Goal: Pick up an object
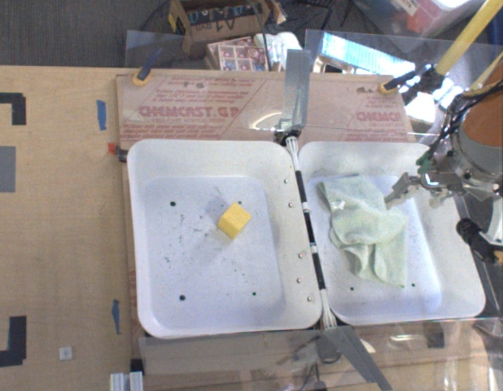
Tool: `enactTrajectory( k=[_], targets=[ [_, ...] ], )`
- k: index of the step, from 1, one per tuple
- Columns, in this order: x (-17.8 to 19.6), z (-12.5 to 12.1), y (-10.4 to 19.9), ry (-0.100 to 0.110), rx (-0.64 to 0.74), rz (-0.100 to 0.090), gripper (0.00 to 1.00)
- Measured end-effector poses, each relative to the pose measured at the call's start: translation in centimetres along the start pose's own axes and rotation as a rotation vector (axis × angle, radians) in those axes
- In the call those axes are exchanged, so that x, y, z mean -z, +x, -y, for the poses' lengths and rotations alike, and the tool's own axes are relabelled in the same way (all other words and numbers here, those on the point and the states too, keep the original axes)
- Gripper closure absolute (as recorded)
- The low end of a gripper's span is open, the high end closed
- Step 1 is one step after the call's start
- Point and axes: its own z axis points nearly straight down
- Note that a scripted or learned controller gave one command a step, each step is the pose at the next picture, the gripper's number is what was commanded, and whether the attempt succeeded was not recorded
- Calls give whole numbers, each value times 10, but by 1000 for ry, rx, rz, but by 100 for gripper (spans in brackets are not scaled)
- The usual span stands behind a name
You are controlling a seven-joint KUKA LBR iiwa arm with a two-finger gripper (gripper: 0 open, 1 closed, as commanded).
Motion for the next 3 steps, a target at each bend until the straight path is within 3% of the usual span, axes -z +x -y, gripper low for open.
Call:
enactTrajectory(
  k=[1, 2, 3],
  targets=[
    [-61, 28, 64, 2, -130, 0, 0],
    [-107, 81, 58, -11, -58, 1, 0],
    [-96, 80, 57, -16, -61, 3, 100]
  ],
)
